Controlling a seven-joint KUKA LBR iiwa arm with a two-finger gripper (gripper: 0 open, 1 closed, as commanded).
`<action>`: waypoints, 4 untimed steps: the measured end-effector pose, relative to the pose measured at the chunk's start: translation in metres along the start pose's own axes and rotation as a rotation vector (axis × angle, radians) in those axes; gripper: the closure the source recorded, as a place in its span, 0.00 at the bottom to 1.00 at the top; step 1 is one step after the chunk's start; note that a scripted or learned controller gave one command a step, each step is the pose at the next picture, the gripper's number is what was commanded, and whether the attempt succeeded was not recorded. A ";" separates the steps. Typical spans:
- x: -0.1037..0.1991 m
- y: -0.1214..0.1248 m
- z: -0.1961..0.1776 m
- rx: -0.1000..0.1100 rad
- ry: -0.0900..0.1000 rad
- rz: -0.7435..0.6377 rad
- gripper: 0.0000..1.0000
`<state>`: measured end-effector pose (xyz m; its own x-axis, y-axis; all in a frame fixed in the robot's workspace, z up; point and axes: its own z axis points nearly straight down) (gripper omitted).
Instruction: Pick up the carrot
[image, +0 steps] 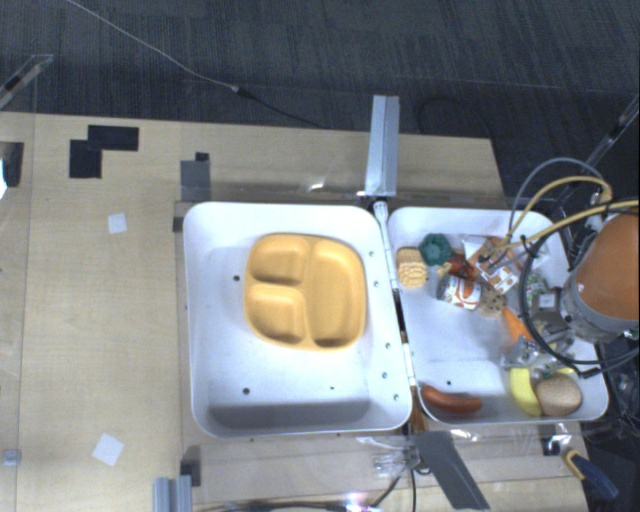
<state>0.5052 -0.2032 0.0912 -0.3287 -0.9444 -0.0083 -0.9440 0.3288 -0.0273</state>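
Camera view, looking down at a slant, gives us two white bins: the left bin (215, 400) holds a yellow divided plate (305, 290), and the right bin (440, 345) holds a clutter of toy food. We place the carrot (514, 324) near the right side of that bin, a thin orange piece lying just under the arm (605, 275), close above a yellow fruit (521, 390) and a brown potato-like piece (559, 395). We judge it light, stiff and smooth, likely plastic, so it may slip; a grip across its middle, at right angles to its length, looks best. Much of it is covered by cables and the wrist, so its ends are hard to make out. The gripper (523, 350) sits low beside it, but whether the claw is wide or narrow we cannot tell.
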 end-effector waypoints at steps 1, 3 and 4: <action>0.002 0.004 0.003 -0.013 0.004 0.002 0.00; -0.040 0.007 -0.011 -0.002 0.003 0.159 1.00; -0.083 -0.017 -0.017 -0.020 0.003 -0.034 1.00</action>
<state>0.5479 -0.1305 0.1092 -0.2961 -0.9552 -0.0051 -0.9551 0.2961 -0.0071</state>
